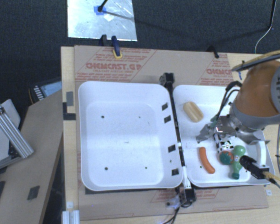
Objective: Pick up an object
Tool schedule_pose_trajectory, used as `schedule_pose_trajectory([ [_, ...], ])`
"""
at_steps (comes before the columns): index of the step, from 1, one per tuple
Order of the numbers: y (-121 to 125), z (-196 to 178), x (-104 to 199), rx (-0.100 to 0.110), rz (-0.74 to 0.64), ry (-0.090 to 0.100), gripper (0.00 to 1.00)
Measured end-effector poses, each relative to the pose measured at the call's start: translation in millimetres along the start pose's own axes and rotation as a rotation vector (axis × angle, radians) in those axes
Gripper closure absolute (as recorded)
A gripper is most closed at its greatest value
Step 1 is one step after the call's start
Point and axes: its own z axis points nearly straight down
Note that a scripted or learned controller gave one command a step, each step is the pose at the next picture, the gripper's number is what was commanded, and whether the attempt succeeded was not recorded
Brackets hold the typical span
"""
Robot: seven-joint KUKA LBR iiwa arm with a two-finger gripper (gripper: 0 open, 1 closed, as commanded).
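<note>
Claw: over the right bin, grip state unclear (fingers blurred)
Sausage: at its 7 o'clock
Bun: at 10 o'clock

We see two smooth white plastic bins, slightly glossy. Under them, matt brown cardboard with red print. Shiny crinkled foil sheet on dark rough carpet. Orange sausage looks glossy plastic; tan block matt.

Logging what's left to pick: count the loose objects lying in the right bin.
3 visible: a tan block near the back, an orange sausage at the front, a green toy beside it. The arm may hide more.
</note>
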Motion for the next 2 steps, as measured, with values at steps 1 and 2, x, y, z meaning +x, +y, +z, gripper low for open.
schedule_pose_trajectory([
  [1,-34,-29,38,-0.014,-0.004,-0.003,0.00],
  [2,-33,43,8,-0.011,0.004,-0.005,0.00],
])
